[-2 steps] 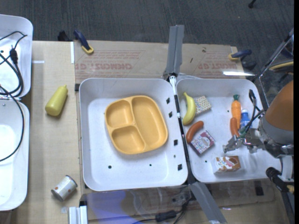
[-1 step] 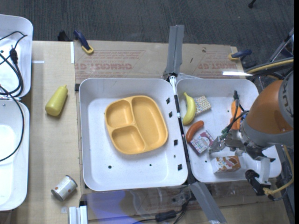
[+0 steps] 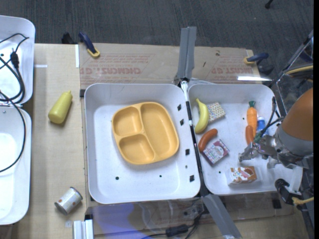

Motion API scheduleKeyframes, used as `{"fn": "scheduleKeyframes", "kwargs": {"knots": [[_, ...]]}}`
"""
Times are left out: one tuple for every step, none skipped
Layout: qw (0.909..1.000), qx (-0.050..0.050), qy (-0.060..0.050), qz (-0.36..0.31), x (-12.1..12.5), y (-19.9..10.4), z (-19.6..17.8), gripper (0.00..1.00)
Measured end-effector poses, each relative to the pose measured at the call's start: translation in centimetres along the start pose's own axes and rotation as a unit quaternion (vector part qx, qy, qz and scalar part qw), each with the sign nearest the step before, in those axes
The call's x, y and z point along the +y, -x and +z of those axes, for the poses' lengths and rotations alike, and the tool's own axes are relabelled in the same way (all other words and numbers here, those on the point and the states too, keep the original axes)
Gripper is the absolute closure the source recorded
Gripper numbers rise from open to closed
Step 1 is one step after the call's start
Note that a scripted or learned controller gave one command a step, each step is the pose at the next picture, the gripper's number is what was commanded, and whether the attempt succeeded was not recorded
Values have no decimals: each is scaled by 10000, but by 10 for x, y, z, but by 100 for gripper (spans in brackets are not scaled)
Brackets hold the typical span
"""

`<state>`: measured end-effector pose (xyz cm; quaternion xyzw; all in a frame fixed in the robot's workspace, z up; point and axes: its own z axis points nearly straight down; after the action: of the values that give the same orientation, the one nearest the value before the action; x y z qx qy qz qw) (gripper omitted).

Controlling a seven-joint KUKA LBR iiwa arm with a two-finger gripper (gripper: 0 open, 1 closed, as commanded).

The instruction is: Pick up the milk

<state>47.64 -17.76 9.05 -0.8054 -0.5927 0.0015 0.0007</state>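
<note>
The jaws stand apart with nothing between them, at the gripper [image 3: 249,152] low in the right bin [image 3: 227,183], toward the frame's lower right. The milk [image 3: 242,175], a small carton lying flat, sits just below the fingertips, not touching. Left of it lie a red box [image 3: 215,151], a sausage [image 3: 208,139] and a banana [image 3: 201,115]; a carrot [image 3: 252,117] lies above the gripper. The left bin [image 3: 99,178] holds a yellow divided plate [image 3: 145,132]. Both bins rest on a cardboard-covered bench [image 3: 124,63] over dark carpet. The arm [image 3: 298,128] enters from the right edge, wrist low and pointing left.

The bench [image 3: 55,78] bears two white bins [image 3: 99,148], a mustard bottle [image 3: 60,107] and a can [image 3: 68,199].
</note>
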Motion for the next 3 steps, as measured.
{"fn": "scheduleKeyframes", "kwargs": {"knots": [[9671, 8, -2, -2543, -11, -37, 0, 0], [9676, 7, -6, -2526, -11, -37, -8, 100], [9673, 2, 3, -2537, 10, -52, 0, 100]]}}
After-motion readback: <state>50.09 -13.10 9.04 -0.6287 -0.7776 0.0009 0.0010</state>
